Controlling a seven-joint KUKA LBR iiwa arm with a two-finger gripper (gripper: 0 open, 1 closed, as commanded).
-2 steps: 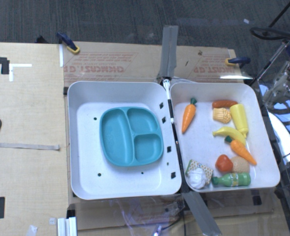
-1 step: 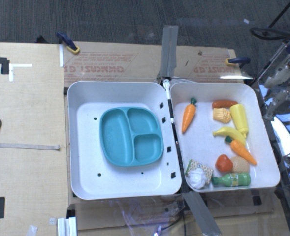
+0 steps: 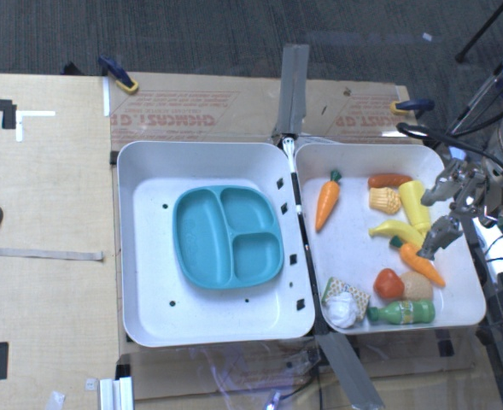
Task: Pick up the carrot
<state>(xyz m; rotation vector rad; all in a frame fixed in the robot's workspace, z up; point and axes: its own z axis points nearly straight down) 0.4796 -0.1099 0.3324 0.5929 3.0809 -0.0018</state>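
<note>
An orange carrot (image 3: 326,203) with a green top lies at the left side of the right bin (image 3: 353,162), close to the divider. A second orange carrot (image 3: 424,266) lies at the bin's right side, beside a tomato. My gripper (image 3: 440,212) hangs over the right edge of that bin, open, with its two grey fingers (image 3: 434,237) spread apart. The lower finger ends just above the second carrot. Nothing is held between the fingers. The first carrot lies well to the left of the gripper.
The right bin also holds a red sausage (image 3: 389,180), corn (image 3: 384,200), a yellow banana (image 3: 396,229), a tomato (image 3: 388,284), a green bottle (image 3: 402,313) and a wrapped packet (image 3: 345,301). A teal divided plate (image 3: 230,236) lies in the left bin (image 3: 140,254).
</note>
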